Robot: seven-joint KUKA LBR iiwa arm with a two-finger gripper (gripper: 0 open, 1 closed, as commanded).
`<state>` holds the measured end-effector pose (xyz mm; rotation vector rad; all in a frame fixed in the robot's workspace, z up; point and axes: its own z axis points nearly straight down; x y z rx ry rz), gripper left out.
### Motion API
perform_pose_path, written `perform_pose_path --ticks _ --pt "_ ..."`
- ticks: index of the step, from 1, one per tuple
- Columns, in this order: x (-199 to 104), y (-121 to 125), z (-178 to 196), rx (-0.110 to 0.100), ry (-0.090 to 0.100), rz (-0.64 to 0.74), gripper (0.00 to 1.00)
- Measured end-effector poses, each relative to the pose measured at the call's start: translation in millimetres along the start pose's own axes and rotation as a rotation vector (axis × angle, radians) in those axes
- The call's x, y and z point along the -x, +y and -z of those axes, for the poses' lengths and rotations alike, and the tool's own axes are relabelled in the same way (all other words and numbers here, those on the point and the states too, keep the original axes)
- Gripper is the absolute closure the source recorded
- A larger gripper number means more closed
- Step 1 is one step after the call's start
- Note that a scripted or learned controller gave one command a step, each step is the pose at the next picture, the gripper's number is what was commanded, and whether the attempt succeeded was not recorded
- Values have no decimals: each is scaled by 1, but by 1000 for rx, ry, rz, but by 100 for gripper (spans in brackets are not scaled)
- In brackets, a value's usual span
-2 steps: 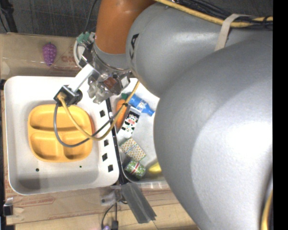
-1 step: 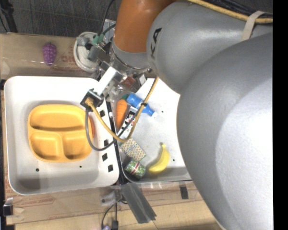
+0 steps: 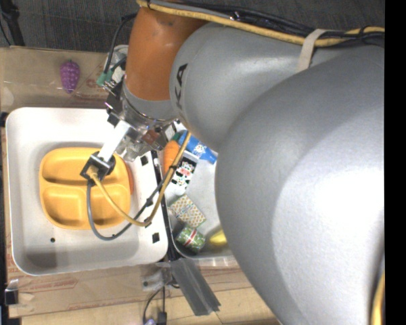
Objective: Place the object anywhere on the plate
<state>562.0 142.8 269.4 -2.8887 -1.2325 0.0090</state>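
Could fall short of the yellow plate (image 3: 61, 171), onto the floor of the left bin (image 3: 27, 249), if released this close to the plate's right rim. Cannot tell the gripper's (image 3: 141, 141) state, apart or clamped; hidden beneath the wrist. Probably meant as the object: an orange piece (image 3: 170, 152), small, smooth, tapered, just past the left bin's right edge, beside the gripper.

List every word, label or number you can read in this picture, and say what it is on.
"A": one dark letter, as it seems, on the grey arm, near its orange band; the rest is hidden.
Blue and white packet: print too blurred to read.
Green can: label too small to read.
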Motion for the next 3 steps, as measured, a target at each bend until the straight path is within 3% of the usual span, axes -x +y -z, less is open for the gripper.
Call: perform_pose_path --ticks 1,2,3 --pt "-6 68 18 2 3 193 100" --pt "35 43 -28 -1 0 146 100" --pt "-52 27 21 1 3 117 100"
